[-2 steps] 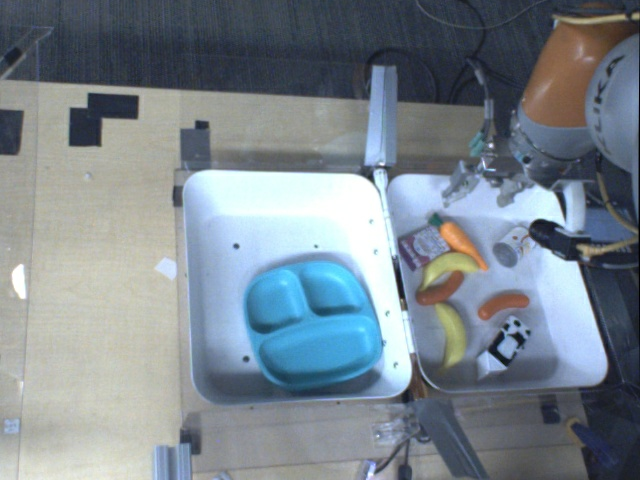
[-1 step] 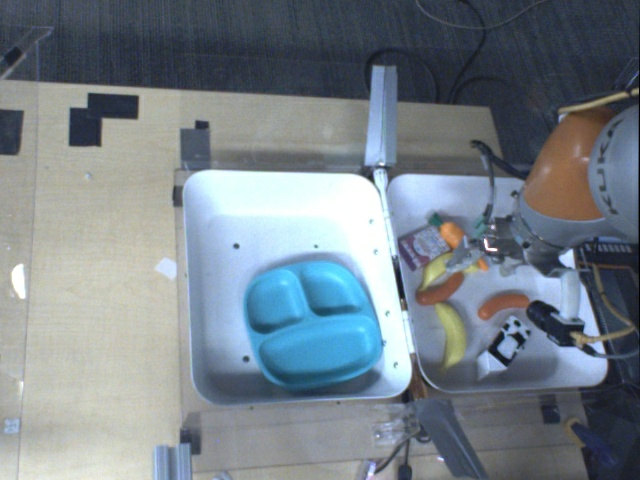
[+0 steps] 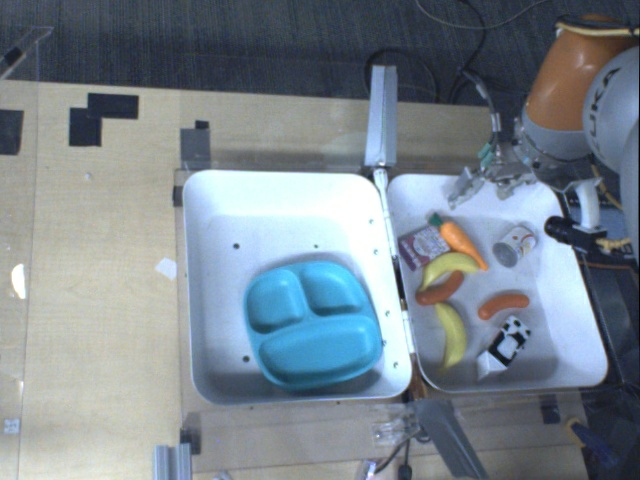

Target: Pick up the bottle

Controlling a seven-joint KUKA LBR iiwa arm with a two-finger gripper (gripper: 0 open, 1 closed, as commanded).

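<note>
The right bin (image 3: 590, 353) is the landmark. Inside it lie two bananas (image 3: 452, 298), a carrot (image 3: 462, 241), two sausages (image 3: 503, 305) and a black-and-white bottle (image 3: 508, 345) near its front edge. The gripper (image 3: 487, 178) hangs over its back edge. Beside it, a blue tray (image 3: 312, 320) fills the left bin (image 3: 215, 268).

A robotics lab: wooden bench (image 3: 90, 268) with two white bins (image 3: 200, 298), loose cables (image 3: 470, 13), grey carpet (image 3: 200, 18).

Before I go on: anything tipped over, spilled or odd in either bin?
The small black-and-white bottle lies on its side near the right white bin's front edge, and the small grey can lies tipped too. No spill visible. The blue divided plastic tray sits slightly askew in the left white bin.
</note>
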